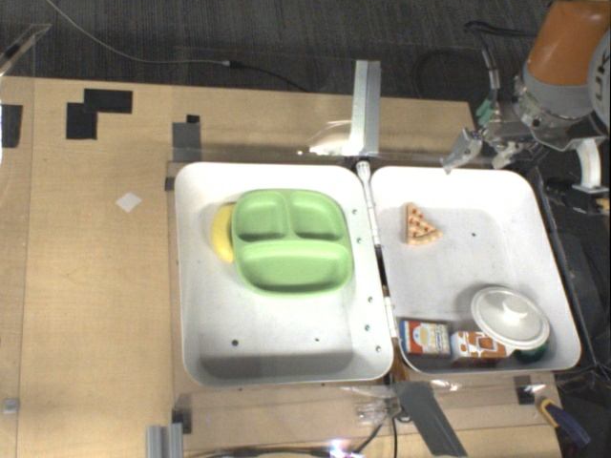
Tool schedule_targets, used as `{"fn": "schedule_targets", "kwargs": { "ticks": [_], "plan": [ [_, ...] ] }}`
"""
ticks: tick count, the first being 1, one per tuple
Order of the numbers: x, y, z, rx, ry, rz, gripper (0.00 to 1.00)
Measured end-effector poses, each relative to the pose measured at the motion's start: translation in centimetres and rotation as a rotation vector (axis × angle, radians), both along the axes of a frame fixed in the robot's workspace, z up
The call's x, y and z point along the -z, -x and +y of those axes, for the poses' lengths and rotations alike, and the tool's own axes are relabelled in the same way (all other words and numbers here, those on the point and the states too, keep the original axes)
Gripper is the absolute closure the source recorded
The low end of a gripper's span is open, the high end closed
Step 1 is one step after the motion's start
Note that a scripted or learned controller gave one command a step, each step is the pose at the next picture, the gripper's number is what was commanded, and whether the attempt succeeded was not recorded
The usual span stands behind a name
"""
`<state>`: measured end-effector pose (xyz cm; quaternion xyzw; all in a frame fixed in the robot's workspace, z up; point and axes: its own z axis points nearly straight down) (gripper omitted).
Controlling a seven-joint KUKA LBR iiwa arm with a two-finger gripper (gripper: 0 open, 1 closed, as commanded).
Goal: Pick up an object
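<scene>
Camera view, pizza slice [420, 225] (right bin [496, 194]), well apart from empty, parted pincer [482, 149].

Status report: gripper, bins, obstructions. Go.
Gripper above right bin's far rim, nothing between its fingers. Pizza slice, carton, lidded bowl in right bin; green tray in left bin. Nothing blocks the pizza slice.
</scene>
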<state>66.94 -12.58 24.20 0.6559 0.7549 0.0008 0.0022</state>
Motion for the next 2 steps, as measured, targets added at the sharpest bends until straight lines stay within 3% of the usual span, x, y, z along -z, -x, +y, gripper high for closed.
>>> {"fn": "schedule_targets", "kwargs": {
  "ticks": [1, 2],
  "plan": [
    [10.1, 5.5, 3.3, 0.003, -0.002, 0.004, 0.0],
    [15.6, 2.4, 1.3, -0.14, -0.001, 0.0, 0.0]
  ]
}}
